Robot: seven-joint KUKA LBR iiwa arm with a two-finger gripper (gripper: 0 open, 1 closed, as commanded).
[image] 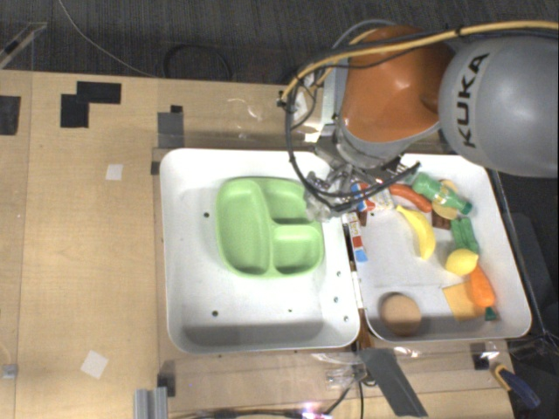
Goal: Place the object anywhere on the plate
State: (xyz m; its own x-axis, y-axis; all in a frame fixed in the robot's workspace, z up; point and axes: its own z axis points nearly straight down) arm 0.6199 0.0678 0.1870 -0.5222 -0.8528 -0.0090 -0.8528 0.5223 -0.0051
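Hovering over the divider between bins, gripper (336, 190) at the green plate's (262, 230) right rim, likely lining up a drop. Grip state impossible to tell; carried object unseen. Banana (421, 232) lying in right bin (515, 308).

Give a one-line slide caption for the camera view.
KUKA arm above the green divided plate's right edge; toy food in right bin.
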